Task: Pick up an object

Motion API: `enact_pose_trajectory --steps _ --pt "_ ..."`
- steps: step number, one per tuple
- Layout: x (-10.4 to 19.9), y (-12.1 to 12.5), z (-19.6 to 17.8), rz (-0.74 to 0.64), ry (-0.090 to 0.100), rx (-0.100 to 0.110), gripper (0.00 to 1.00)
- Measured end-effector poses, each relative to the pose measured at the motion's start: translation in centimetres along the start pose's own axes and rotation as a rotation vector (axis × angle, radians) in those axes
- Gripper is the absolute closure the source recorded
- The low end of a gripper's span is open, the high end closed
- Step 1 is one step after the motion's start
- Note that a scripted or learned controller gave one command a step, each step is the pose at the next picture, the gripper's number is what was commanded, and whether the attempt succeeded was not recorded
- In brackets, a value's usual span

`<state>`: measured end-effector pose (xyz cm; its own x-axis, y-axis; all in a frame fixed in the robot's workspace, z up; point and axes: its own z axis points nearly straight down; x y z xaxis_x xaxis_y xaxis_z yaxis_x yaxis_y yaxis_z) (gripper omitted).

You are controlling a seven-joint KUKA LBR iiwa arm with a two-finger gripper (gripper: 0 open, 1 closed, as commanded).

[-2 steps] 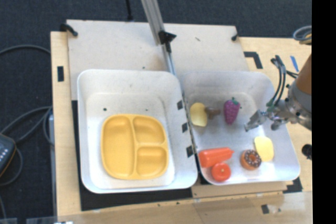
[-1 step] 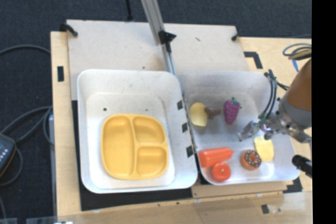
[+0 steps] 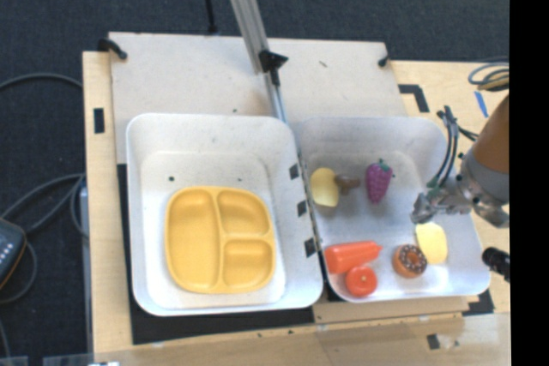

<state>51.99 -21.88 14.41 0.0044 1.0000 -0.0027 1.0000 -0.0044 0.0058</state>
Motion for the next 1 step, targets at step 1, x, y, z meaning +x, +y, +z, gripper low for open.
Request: enact_pose_trajectory --steps 1 --pt "-0.06 0.58 -6.39 -0.008 -0.002 -0.003 1.00"
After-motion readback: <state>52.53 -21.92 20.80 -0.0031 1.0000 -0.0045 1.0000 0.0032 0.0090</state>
